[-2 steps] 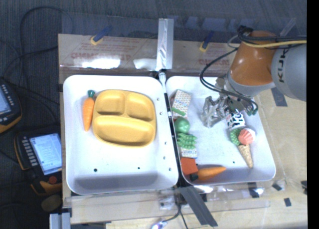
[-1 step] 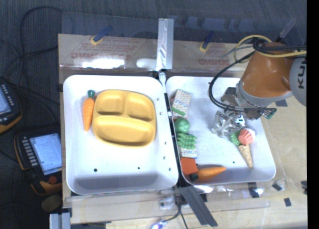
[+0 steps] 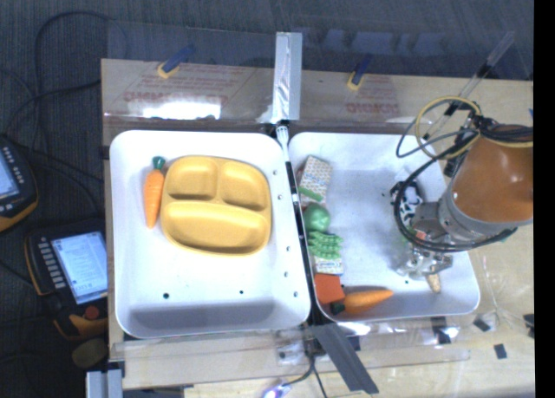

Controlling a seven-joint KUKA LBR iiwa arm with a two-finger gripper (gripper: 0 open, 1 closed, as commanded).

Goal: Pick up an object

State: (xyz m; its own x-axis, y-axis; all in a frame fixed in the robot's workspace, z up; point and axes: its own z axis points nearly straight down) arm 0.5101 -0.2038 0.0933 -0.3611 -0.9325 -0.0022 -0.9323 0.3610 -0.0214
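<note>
Two shallow white bins sit side by side on a bench, viewed from above at a slant. The left bin holds a yellow divided tray near its centre, with a toy carrot lying just beside it at nine o'clock.

The right bin has its objects crowded along its left wall, from eleven o'clock down to seven: a patterned box, a green vegetable toy, a green-and-white packet, an orange block and a second carrot pointing toward five o'clock. That crowding probably makes them harder to reach cleanly, since the wall limits room for the fingers.

The gripper hangs over the right bin at about four o'clock, under the arm's orange band. It is low over bare bin floor, well apart from the packed objects, nearest the second carrot. How far it is spread cannot be told from above, and nothing is visibly held.
</note>
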